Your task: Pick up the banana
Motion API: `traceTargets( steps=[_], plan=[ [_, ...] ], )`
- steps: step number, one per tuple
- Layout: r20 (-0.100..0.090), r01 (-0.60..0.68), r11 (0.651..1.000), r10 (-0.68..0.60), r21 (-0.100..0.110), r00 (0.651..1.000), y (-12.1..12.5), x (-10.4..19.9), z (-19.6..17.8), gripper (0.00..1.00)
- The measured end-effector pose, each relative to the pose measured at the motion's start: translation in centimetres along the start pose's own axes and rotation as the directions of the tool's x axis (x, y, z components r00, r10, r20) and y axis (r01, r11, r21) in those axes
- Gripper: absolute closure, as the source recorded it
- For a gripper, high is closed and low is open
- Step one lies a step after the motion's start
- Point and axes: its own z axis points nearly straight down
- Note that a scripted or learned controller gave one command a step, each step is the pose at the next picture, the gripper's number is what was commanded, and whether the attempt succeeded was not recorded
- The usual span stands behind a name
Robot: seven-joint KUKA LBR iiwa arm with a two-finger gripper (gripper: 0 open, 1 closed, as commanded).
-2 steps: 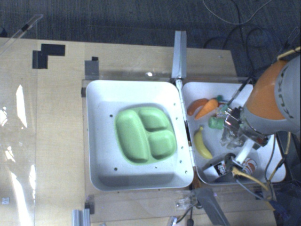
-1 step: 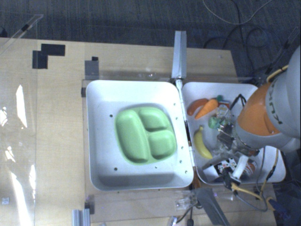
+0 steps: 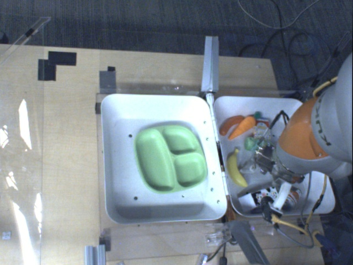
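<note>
Nearest, the gripper (image 3: 263, 160) hangs in the right bin (image 3: 287, 104); whether it is open, I cannot tell. The banana (image 3: 236, 169) lies just left, its long axis running near-to-far.

Banana (image 3: 236, 169): yellow, curved, lies flat in right bin (image 3: 330, 201) near its left wall, just below the carrot (image 3: 242, 127)

I see a green divided plate (image 3: 170, 158) lying in the left bin (image 3: 113, 164) (three compartments), and a carrot (image 3: 242, 127) near the right bin's (image 3: 287, 101) far wall.
</note>
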Motion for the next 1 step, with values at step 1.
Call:
traceTargets(
  steps=[1],
  plan=[
    [-0.004,0.003,1.0,-0.003,-0.006,1.0,0.21,0.23,-1.16,1.0]
  ],
)
